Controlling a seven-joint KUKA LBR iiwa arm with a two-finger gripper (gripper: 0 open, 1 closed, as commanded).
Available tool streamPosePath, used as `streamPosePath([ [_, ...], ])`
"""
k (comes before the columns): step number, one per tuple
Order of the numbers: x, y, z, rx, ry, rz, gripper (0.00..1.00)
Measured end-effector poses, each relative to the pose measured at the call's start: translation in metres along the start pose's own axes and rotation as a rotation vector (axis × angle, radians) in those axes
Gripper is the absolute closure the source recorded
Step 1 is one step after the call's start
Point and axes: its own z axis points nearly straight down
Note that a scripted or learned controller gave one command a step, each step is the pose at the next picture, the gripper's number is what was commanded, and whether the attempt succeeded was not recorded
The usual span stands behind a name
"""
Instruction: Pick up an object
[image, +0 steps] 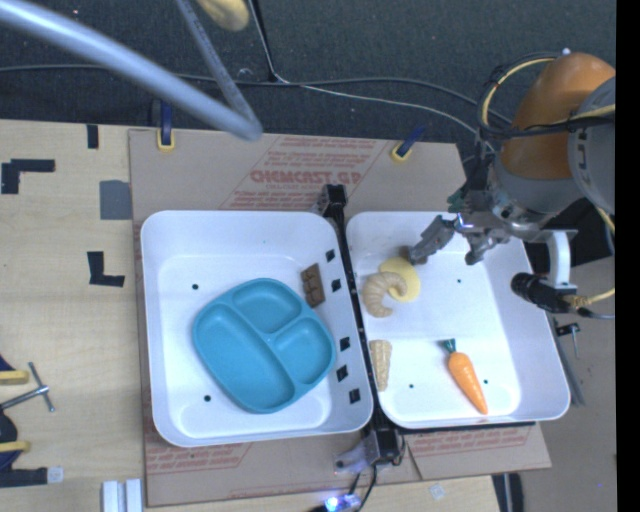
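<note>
My gripper (452, 246) hangs over the upper middle of the right bin (520, 300), open, with its two dark fingers (428, 243) spread apart and nothing between them. Just below and left of the left finger lies a beige croissant-shaped toy (381, 291) with a yellow piece (403, 279) curled against it. An orange carrot (466, 379) with a green top rests near the bin's front right. A tan ridged piece (381, 363) lies at the bin's left wall.
The left bin (175, 260) holds a blue divided plate (262, 343) and a small brown block (312, 286) near the divider. Black clips line the seam between bins. A grey pole crosses the upper left. Cables run behind the bins.
</note>
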Motion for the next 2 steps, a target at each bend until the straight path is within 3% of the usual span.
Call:
streamPosePath([
  [1, 0.0, 0.003, -0.007, -0.013, -0.002, -0.003, 0.0],
  [2, -0.008, -0.002, 0.052, -0.008, -0.002, -0.002, 0.0],
])
